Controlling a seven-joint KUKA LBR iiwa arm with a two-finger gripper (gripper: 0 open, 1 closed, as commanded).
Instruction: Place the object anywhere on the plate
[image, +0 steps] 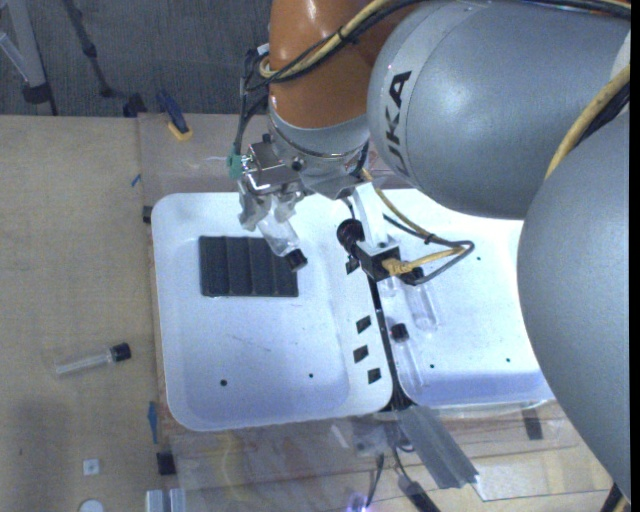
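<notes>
The black ribbed plate (248, 266) lies flat in the left white bin (200, 390). My gripper (266, 224) hangs over the plate's far right corner, under the orange band of the arm. A small clear vial with a black cap (287, 246) slants down and to the right from between the fingers, and the cap sits just above the plate's top right corner. The gripper is shut on this vial. I cannot tell whether the cap touches the plate.
A second clear vial (422, 305) lies in the right bin (480, 370) near the divider, beside a yellow-tipped cable (420, 262). Another capped vial (90, 358) rests on the bench left of the bins. The arm's bulk covers the upper right.
</notes>
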